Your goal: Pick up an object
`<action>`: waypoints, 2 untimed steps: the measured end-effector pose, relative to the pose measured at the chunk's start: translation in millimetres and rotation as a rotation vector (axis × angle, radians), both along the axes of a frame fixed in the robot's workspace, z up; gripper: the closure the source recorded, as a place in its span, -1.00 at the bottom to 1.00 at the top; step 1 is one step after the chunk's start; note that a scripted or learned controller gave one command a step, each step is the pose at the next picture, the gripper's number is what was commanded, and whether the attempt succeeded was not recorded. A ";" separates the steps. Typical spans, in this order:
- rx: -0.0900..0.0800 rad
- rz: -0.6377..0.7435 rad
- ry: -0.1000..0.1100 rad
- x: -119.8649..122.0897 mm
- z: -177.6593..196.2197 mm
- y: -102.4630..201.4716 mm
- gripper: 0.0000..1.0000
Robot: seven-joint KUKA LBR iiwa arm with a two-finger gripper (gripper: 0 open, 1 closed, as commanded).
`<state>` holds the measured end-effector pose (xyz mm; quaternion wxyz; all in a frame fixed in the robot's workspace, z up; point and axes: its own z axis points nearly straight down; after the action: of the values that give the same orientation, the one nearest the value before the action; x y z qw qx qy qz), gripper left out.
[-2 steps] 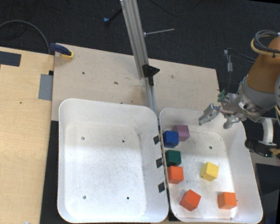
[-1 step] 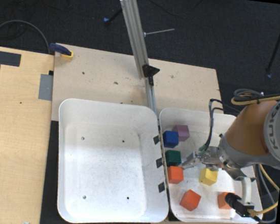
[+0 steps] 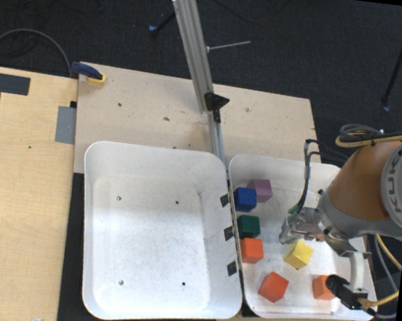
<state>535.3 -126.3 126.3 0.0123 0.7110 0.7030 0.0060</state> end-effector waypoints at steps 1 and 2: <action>0.007 0.012 0.026 19.9 -34.6 27.9 1.00; 0.012 0.018 0.023 -1.3 67.2 156.9 1.00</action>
<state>534.0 30.6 193.5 -0.0003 0.7046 0.7096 0.0022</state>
